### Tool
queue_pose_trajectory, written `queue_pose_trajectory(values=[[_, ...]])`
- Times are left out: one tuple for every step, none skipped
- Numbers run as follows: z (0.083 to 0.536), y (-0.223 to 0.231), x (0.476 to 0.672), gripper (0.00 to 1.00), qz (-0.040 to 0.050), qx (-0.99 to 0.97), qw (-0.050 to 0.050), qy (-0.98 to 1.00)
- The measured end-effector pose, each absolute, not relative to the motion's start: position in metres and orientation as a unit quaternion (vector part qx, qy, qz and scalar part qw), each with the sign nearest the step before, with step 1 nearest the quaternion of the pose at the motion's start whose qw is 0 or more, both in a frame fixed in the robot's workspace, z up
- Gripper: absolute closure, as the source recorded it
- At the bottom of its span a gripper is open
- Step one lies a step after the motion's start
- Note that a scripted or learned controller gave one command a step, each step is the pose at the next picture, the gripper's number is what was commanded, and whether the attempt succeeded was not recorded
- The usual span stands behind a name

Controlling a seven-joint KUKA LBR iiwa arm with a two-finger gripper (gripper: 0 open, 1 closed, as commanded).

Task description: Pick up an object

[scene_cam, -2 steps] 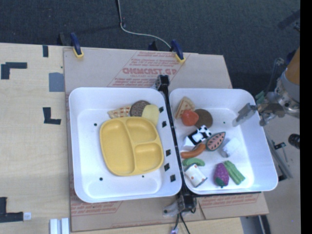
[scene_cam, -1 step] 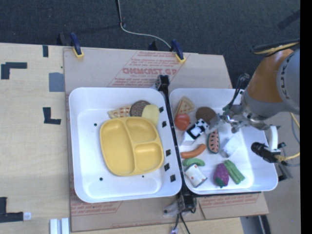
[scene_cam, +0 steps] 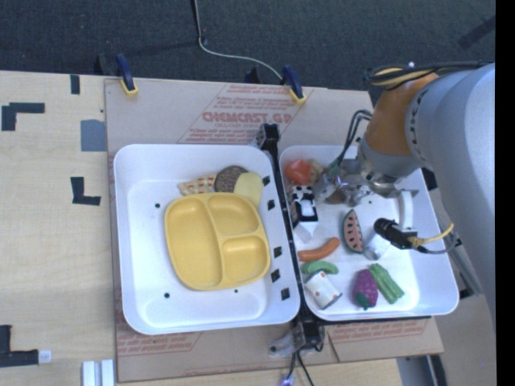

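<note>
My gripper (scene_cam: 332, 186) hangs low over the back left part of the right bin (scene_cam: 438, 292), below the grey arm and its orange band (scene_cam: 392, 119). Just to its left lie a red-orange toy (scene_cam: 302, 170) and a black-and-white toy (scene_cam: 302, 200). A watermelon slice (scene_cam: 352, 230) lies just in front of the gripper. Further forward sit an orange sausage (scene_cam: 319, 249), a white can (scene_cam: 324, 289), purple grapes (scene_cam: 366, 288) and a green vegetable (scene_cam: 387, 283). Nothing shows in the gripper.
The left bin (scene_cam: 133, 215) holds a yellow divided plate (scene_cam: 217, 240), with a waffle (scene_cam: 198, 186), a brown cookie (scene_cam: 230, 178) and a pale yellow piece (scene_cam: 249, 186) behind it. A black divider (scene_cam: 278, 215) runs between the bins. A cable (scene_cam: 418, 240) loops at the arm's wrist.
</note>
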State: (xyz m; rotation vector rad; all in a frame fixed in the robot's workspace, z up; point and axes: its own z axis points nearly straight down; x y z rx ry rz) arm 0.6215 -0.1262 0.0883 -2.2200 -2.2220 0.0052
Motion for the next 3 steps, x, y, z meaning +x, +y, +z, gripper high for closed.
queue_pose_trajectory(values=[[0.084, -0.117, 0.662, 0.00, 0.0199, -0.703, 0.012, -0.710], [0.086, -0.112, 0.577, 0.00, 0.0035, -0.711, -0.009, -0.703], [0.084, -0.118, 0.654, 0.00, 0.0191, -0.705, 0.009, -0.709]])
